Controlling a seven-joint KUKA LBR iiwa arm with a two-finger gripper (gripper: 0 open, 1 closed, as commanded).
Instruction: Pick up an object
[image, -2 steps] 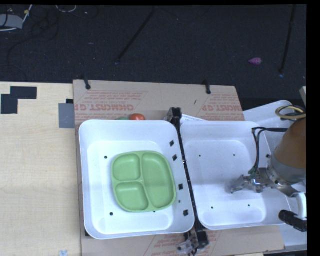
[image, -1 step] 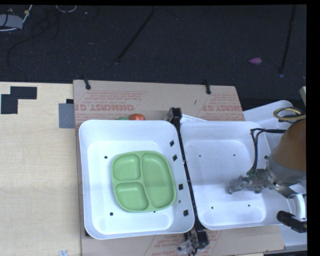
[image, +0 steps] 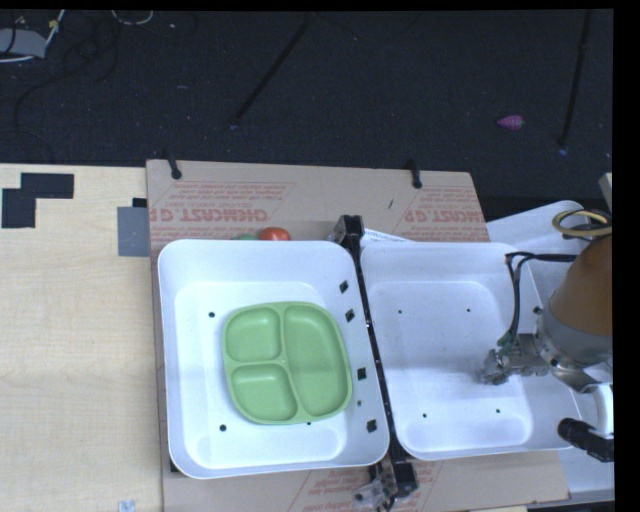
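Hovering low over the right bin (image: 450, 262), the end effector (image: 497, 365) sits near that bin's right wall, about halfway down. Honestly it's just a small greyish tangle from up here, and whether it's open or closed I can't tell. Nothing visible is caught in it either. Behind it the wrist widens into the grey arm (image: 580, 335) with its orange band (image: 592, 290), coming in from the right edge, and a black cable (image: 514, 290) loops up along it.

Moving outward, the right bin's floor around the end effector is plain white with a few little dark dots.

Over in the left bin (image: 190, 300) is a green divided plate (image: 287, 362) with three compartments, lying flat roughly in the middle of the floor, well apart from the end effector. A black divider strip (image: 362, 330) runs between the two bins.

Just behind the left bin's far rim there's something small and red-orange (image: 274, 235) poking up, too hidden to say what it is. Both bins sit on a sheet of cardboard (image: 300, 205) with reversed red print, and the cardboard rests on the pale wooden desk (image: 70, 350).
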